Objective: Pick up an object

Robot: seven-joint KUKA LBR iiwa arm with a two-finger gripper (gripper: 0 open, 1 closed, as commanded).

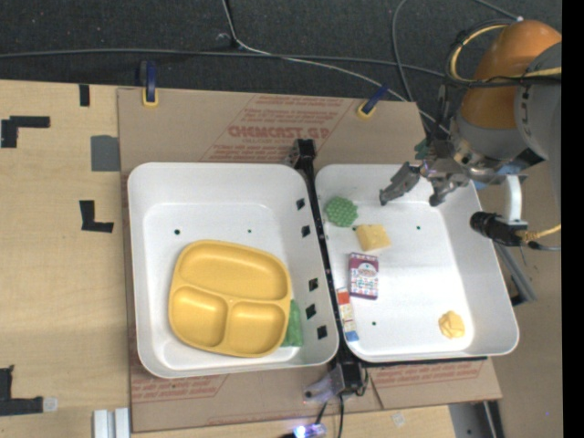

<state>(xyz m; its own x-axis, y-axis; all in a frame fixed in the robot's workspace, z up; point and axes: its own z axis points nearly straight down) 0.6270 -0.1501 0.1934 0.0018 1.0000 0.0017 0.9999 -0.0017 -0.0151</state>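
Object candidates sit in the right bin (474, 286): the red card box (363, 276) at centre-left, then the green ball (341, 212), tan block (371, 236) and yellow lump (451, 323). The gripper (422, 188) hovers open and empty above the bin's far edge; best to centre squarely before descending.

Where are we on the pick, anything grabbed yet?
Nothing is picked yet. The gripper is open with nothing between its fingers, at the right bin's far edge. The green ball, yellow block and small box lie on the bin floor.
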